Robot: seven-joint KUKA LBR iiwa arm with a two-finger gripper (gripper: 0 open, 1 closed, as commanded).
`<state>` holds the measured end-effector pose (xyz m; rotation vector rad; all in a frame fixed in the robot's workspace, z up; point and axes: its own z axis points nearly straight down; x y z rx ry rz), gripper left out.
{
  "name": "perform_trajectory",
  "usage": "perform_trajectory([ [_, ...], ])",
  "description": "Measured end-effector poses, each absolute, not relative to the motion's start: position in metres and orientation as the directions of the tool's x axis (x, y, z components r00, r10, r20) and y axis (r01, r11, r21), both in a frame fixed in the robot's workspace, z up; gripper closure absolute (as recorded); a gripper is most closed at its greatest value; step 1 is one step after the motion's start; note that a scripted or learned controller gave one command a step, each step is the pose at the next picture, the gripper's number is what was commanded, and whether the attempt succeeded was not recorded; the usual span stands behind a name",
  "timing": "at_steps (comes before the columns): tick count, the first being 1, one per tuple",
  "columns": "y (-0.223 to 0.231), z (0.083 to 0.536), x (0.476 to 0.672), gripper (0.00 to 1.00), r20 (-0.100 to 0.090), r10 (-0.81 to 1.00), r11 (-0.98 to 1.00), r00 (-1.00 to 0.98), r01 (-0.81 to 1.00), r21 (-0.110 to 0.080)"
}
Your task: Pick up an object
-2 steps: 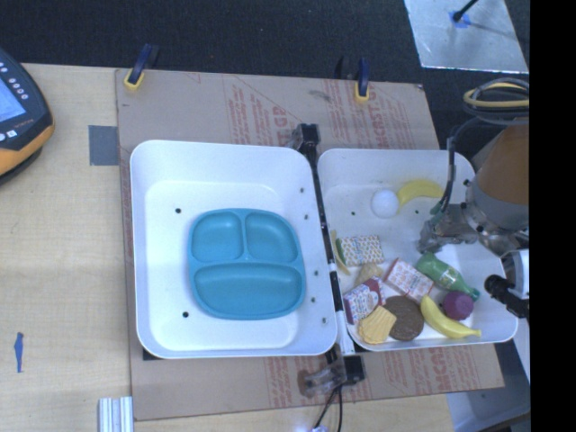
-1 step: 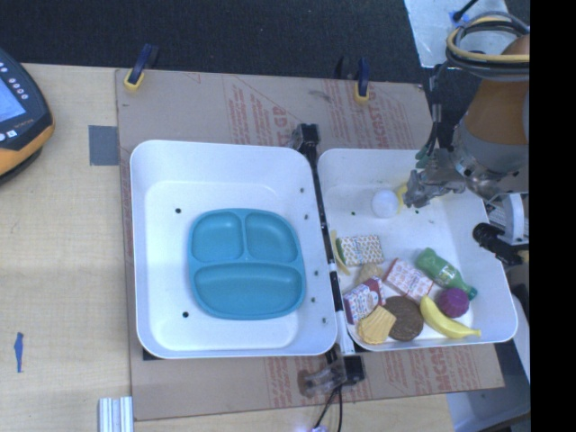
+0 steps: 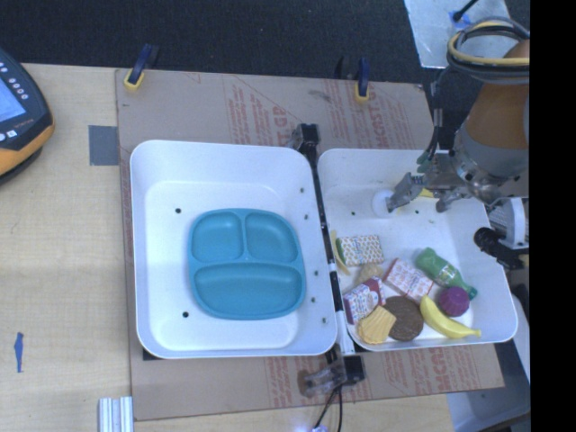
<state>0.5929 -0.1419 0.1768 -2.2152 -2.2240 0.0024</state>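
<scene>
Left bin (image 3: 148,241) holds a blue divided plate (image 3: 246,264), sitting flat near the middle with bare white floor all round it. It looks like rigid plastic, light, low rim; hard to pinch from above except at the edge.

Right bin (image 3: 355,165) carries the pickable clutter, all packed into the near half. A patterned cracker packet (image 3: 362,248) lies by the left wall, a red-and-white wrapper (image 3: 408,280) just right of it. Below, a yellow waffle piece (image 3: 376,325) touches a brown round cookie (image 3: 405,319). Further right are a green bottle-like toy (image 3: 438,266), a purple piece (image 3: 454,301) and a yellow banana (image 3: 447,322), close together, the banana near the front right corner.

All look like small toy food: probably light, stiff, smooth plastic, likely slippery. The banana seems the best target: long and narrow, take it across the middle. Flat packets would be hard to get under.

Gripper (image 3: 419,191) hovers over the bare far half of the right bin, well apart from the pile. Whether it is released or clenched I cannot tell; nothing visible in it.

Room: far half of the right bin is open for descent. Pile is tight; neighbours likely get nudged. Bin walls crowd the banana and the cracker packet.
</scene>
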Motion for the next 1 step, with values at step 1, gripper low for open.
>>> perform_trajectory([
  [1,-0.1963,0.1019,0.5620,0.00,0.000,1.000,0.001,-0.001,1.000,-0.011],
])
